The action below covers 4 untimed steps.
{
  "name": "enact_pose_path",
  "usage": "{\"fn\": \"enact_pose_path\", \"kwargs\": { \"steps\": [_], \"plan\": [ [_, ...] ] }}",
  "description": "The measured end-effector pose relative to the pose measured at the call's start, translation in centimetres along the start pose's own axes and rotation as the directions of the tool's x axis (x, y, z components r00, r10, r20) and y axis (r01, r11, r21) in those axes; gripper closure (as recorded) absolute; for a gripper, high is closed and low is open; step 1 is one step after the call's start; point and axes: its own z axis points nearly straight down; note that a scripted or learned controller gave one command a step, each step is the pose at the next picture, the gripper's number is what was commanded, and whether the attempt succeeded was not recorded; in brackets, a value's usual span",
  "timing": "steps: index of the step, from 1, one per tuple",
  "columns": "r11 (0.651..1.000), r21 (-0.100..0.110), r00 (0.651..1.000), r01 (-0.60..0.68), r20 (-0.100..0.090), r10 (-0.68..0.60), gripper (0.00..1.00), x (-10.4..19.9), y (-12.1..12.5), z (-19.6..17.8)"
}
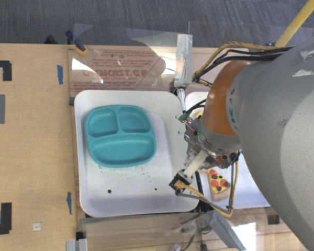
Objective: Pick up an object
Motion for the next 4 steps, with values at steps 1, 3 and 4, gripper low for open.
{"fn": "enact_pose_path", "kwargs": {
  "steps": [1,3,4],
  "plan": [
    [0.851,-0.001,0.851,-0.525,-0.001,0.525,1.0,2.8,-1.3,0.8],
    [0.855,0.001,0.855,-0.519,-0.005,0.519,1.0,7.9,-8.3,-0.4],
    [0.854,0.0,0.854,-0.52,-0.005,0.52,1.0,7.9,-8.2,-1.3]
  ]
}}
